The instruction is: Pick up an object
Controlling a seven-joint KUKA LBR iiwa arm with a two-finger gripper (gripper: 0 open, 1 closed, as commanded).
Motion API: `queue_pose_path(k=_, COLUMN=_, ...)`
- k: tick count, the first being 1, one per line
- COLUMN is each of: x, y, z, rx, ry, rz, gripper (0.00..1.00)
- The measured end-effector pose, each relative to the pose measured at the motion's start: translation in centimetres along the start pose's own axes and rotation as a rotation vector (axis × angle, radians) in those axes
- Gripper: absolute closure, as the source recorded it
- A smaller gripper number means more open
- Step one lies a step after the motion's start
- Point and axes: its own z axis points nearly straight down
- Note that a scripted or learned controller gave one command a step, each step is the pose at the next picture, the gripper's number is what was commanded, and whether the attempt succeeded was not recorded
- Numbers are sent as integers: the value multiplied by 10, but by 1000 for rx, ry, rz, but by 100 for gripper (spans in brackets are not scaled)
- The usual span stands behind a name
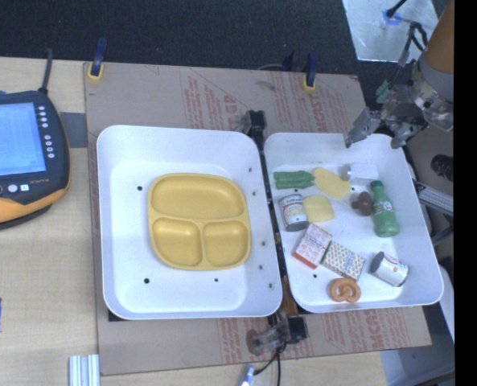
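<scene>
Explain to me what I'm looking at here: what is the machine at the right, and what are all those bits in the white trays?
One camera looks down at a slant on a workbench. At the upper right is a grey robot arm with an orange band; its two-fingered hand hangs open above the far edge of the right shallow white bin and holds nothing. That bin contains small toy groceries: a green plastic bottle, a small silver can, a brown pretzel, a red-and-white carton and some yellow pieces. The left shallow white bin carries a yellow divided plate. The blue-screened control tablet lies at the left.
</scene>
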Motion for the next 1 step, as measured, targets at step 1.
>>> queue_pose_path(k=1, x=-54, y=0, z=105, rx=3, ry=-1, rz=0, gripper=0)
